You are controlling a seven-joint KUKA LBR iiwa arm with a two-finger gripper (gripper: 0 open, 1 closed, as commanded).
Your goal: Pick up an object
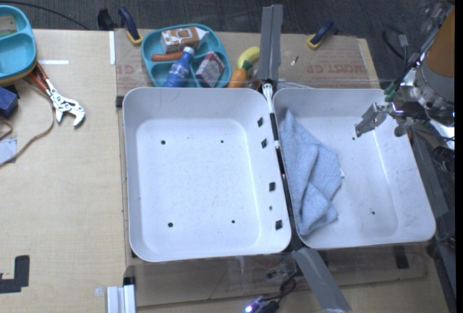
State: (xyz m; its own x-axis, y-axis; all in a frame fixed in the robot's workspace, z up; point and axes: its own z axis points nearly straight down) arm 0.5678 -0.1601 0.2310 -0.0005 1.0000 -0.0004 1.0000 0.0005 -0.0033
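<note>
A pale wooden bench (65, 181) is carrying two smooth white bins. A soft, crumpled grey cloth (309, 174) is lying along the right bin's (405, 225) left side (folded in loose ridges). The metal gripper (382, 121) is hanging apart, its finger spread unclear.

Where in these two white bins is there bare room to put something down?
The left bin has its whole floor bare, wall to wall. In the right bin, the grey cloth covers the strip along the divider; bare floor runs from the cloth's right edge to the far wall, though the gripper hangs over its upper part.
</note>
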